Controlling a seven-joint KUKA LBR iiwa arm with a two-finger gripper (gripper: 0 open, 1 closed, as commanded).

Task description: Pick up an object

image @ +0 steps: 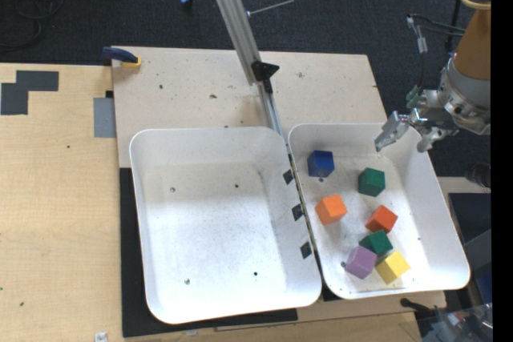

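The right bin holds several small blocks: a blue cube, a dark green cube, an orange block, a red-orange block, a second green block, a purple block and a yellow block. My gripper hangs above the bin's far right corner, up and to the right of the dark green cube. Its two fingers stand spread apart with nothing between them.
The left bin sits beside the right one, with black clips along the shared wall. A slanted aluminium bar rises from the bench behind the bins. A blue and yellow clamp lies at the bench's far left corner.
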